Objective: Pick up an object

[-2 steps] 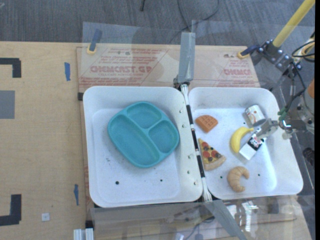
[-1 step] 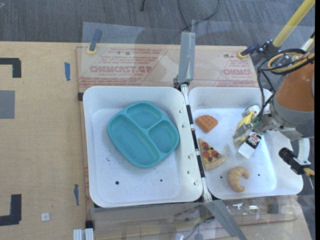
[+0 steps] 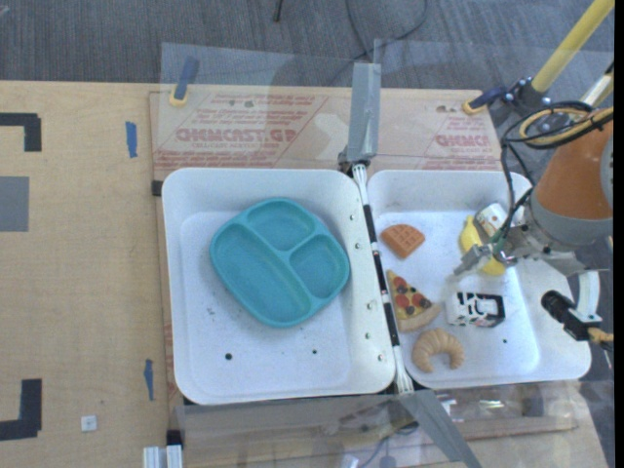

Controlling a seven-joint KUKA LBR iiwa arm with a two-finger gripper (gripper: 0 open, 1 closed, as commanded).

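Note:
In the right bin (image 3: 556,359) lie several toy foods. An orange waffle piece (image 3: 403,239) is near its left wall, with a pizza slice (image 3: 409,301) below it and a croissant (image 3: 440,349) toward the front. A black-and-white object (image 3: 478,308) sits mid-bin. A yellow object (image 3: 474,232) lies at the right, partly hidden by my gripper (image 3: 485,254), which is low over it. From this angle I cannot see whether anything is held.
The left bin (image 3: 195,359) holds a teal divided plate (image 3: 280,260). A metal divider (image 3: 374,261) separates the two bins. The grey arm with its orange band (image 3: 575,188) and cables covers the right bin's right side. Bare bin floor lies at the right bin's front right.

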